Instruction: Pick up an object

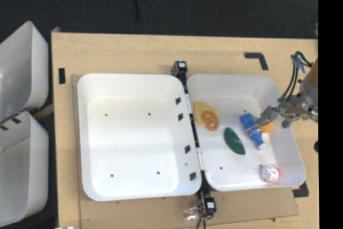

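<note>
Blue object (252, 129): lay in right bin (236, 177), right of centre, long axis running 11 to 5 o'clock. Small orange piece (266, 127) touched it at 3 o'clock. Gripper (266, 117) sat over blue object's upper end, at 2 o'clock from its middle; finger spread impossible to tell. Dark green oval (234, 140) just beside, at 8 o'clock. Orange-yellow ring toy (207, 116) near, at 9 o'clock. White-and-pink ball (270, 173) apart, at 5 o'clock, by bin corner. Left bin (86, 115) at 9 o'clock, adjoining right bin.

Left bin (134, 137) open; toys (234, 140) crowd right bin (230, 86).
</note>
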`<state>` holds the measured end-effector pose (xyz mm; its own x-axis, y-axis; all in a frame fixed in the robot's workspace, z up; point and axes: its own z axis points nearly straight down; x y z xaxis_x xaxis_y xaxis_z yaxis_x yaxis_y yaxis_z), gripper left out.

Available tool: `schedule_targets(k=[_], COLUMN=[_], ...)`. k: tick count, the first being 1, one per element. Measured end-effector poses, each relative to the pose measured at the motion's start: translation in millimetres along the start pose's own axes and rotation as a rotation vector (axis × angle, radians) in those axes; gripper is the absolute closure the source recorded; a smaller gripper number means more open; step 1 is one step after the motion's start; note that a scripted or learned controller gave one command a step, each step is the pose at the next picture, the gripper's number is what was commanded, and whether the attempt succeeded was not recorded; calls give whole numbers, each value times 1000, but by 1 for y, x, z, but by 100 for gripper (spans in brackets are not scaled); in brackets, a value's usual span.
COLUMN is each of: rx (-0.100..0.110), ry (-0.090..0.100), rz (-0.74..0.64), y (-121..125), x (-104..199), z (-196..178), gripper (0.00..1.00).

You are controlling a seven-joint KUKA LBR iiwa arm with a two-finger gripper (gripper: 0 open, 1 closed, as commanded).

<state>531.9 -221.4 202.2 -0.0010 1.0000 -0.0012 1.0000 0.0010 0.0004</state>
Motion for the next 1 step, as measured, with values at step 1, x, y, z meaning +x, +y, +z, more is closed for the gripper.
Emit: schedule_targets(k=[1], rx=[4], ry=[3], rz=[-6], y=[39], x=[60], z=[107], gripper=[0])
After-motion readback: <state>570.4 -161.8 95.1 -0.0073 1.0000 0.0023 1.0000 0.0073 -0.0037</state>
